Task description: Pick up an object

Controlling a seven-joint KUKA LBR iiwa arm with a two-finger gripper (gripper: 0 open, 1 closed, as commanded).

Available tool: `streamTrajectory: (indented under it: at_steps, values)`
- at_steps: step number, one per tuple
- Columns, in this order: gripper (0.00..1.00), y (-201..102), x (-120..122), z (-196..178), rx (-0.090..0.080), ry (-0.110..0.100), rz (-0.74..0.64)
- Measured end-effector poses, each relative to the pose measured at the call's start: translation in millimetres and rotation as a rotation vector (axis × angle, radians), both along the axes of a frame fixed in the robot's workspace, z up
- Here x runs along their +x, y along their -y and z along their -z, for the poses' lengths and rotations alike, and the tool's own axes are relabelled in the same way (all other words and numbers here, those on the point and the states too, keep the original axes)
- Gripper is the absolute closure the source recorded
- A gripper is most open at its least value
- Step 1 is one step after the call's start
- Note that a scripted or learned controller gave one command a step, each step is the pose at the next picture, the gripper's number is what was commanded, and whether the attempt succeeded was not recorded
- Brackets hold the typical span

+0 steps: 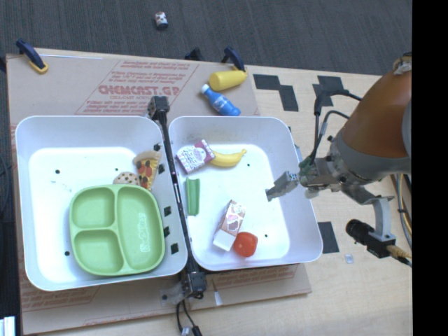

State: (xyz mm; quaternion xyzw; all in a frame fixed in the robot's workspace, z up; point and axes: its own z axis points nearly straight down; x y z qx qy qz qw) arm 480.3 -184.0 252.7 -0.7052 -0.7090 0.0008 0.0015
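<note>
I can't tell how my gripper (280, 186) is set; nothing is visibly in it. The carton (230, 224) and tomato (245, 244) lie just below-left of it, and the banana (228, 158) up-left.

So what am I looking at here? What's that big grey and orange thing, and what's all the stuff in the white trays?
That is a robot arm, seen by one camera above the bench. Its two-finger gripper hangs over the right white bin, holding nothing. That bin contains a yellow toy banana, a red tomato, a small carton, a green stick and a pink packet. The left white bin holds a green divided plate.
</note>
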Motion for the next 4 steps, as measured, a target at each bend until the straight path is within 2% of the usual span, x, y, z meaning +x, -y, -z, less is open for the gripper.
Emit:
streamTrajectory:
  at_steps: [1,2,3,4]
  values:
    - [0.00,-21.8,11.2,142.5,0.000,0.018,0.000]
    - [0.00,19.5,42.1,149.0,0.006,0.019,-0.003]
    - [0.00,30.8,9.0,146.8,-0.015,0.042,0.002]
    - [0.00,28.6,133.2,148.7,-0.007,0.028,-0.001]
